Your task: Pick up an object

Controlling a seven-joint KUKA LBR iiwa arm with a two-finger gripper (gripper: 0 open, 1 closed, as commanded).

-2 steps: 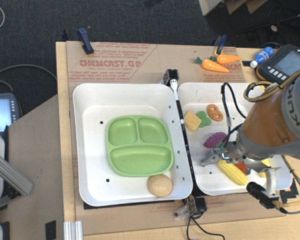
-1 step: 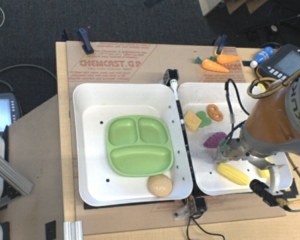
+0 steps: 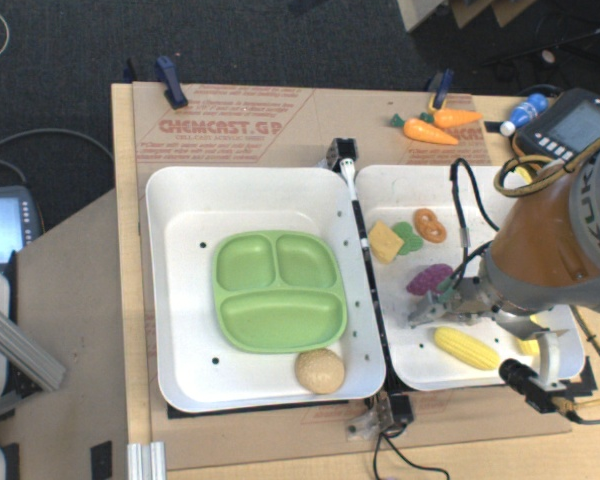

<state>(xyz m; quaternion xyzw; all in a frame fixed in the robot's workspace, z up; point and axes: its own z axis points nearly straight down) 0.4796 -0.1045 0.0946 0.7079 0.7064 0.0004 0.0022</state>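
The gripper (image 3: 428, 311) hangs low in the right bin (image 3: 400, 363); whether it grips anything, I cannot tell. Purple grapes (image 3: 427, 279) sit just above it, corn (image 3: 466, 348) just below-right.

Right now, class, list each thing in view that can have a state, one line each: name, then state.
Gripper: low in the right bin, beside the purple grapes.
Green divided plate: lying flat in the left bin.
Bread roll: resting against the plate's near edge.
Corn cob: lying on its side in the right bin.
Purple grapes: resting on the right bin's floor.
Pretzel: lying flat.
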